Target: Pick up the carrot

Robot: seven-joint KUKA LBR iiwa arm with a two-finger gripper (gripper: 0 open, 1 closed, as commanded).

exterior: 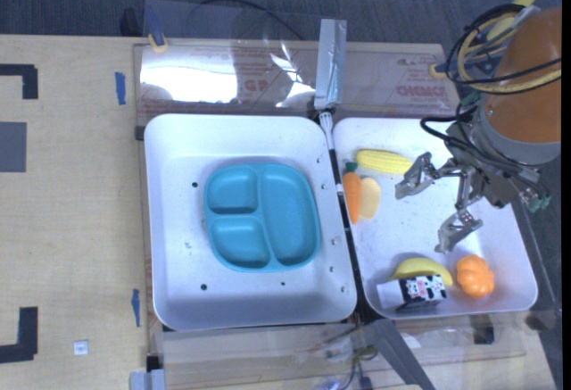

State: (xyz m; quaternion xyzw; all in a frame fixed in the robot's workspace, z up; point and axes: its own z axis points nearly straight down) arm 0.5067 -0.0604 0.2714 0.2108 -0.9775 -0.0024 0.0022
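Observation:
The carrot is orange with a small green top and lies along the left wall of the right bin, next to a pale yellow piece. My gripper hangs over the middle of that bin, to the right of the carrot and apart from it. Its two metal fingers are spread wide, open, with nothing between them.
In the right bin there is also a corn cob at the back, a banana, a small black-and-white carton and an orange fruit at the front. The left bin holds a blue divided plate.

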